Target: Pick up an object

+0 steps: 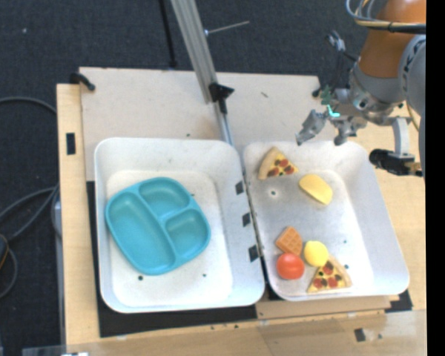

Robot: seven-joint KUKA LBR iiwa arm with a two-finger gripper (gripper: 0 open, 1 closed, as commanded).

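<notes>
Pizza slice (pixel 277 165) tip points lower-right; fingers (pixel 326 128) spread, empty

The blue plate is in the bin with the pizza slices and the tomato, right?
Not quite. The camera view shows the blue plate alone in the left bin. The pizza slices and the tomato lie in the right bin.
</notes>
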